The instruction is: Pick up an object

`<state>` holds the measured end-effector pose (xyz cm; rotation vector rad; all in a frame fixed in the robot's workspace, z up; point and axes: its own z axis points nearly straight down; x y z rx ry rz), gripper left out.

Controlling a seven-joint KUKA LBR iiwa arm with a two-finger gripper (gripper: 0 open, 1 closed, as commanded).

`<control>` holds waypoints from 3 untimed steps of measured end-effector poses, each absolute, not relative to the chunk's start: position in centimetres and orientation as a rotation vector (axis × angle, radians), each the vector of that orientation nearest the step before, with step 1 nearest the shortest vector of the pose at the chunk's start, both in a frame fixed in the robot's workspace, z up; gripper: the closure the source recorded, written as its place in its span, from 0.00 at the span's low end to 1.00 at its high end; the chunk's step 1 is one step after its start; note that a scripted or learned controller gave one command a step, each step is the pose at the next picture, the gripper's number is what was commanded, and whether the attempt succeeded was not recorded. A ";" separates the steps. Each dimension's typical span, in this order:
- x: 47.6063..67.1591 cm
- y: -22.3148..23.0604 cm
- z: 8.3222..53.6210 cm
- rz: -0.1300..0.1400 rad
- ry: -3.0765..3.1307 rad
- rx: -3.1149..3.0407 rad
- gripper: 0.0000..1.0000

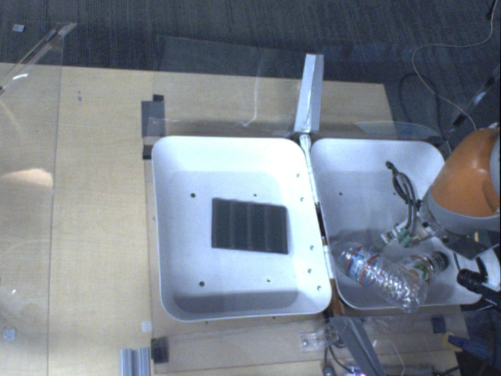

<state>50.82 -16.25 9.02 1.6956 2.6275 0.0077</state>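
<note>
Plastic bottle (385, 272), clear and crumpled, lies on its side just below and left of our tool (413, 237) in the right bin (352, 171). We judge it light, slippery, easily crushed; grip mid-body. Whether the tool is gripping anything, we cannot tell.

Pale wooden bench (86, 241) against dark carpeted floor (196, 14).

Target object: one clear plastic bottle (382, 270), crumpled, with a label band near its left end. It lies on its side in the right bin (352, 171), against the near wall, long axis running roughly left to right. A dark cap-like end points toward my arm. Its transparent body shows the white bin floor through it.
</note>
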 end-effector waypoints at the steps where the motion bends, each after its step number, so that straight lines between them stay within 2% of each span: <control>1: 54.5 -8.9 9.0 0.015 2.687 1.599 0.00; 2: 54.8 -8.8 10.3 0.020 2.687 1.586 1.00; 3: 54.8 -8.8 10.3 0.020 2.687 1.586 0.00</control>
